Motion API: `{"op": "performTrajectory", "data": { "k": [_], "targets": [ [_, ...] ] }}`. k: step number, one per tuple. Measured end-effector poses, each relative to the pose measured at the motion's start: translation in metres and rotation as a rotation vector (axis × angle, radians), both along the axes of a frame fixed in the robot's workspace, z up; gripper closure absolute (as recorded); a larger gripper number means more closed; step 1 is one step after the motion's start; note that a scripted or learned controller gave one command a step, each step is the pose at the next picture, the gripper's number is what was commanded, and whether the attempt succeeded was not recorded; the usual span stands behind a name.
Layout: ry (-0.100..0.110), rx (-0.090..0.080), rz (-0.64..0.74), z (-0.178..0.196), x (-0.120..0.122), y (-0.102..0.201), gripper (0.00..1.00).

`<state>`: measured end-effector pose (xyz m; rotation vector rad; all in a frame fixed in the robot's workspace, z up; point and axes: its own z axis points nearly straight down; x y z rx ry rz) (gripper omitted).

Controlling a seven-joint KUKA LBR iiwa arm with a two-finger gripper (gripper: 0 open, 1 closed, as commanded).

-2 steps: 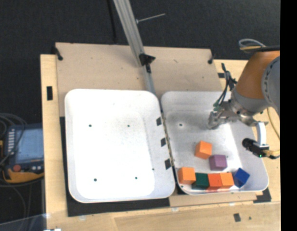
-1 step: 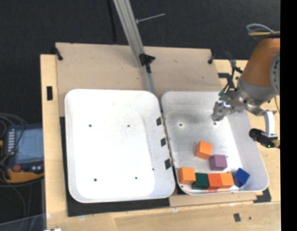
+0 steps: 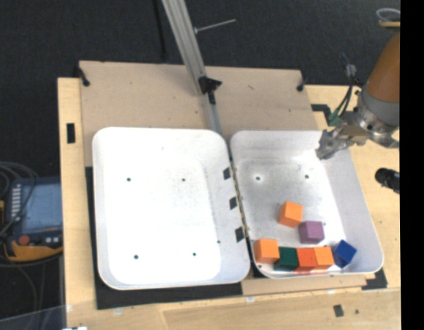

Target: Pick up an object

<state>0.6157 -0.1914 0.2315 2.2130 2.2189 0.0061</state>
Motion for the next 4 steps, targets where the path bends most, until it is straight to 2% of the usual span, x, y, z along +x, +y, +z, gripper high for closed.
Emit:
{"op": "performTrajectory", "data": {
  "k": [1,4],
  "targets": [
    [0.003,0.001,0.002,0.031,0.001,-0.001,1.00],
    [0.009,0.003,0.003,0.003,0.002,0.144,1.00]
  ]
}}
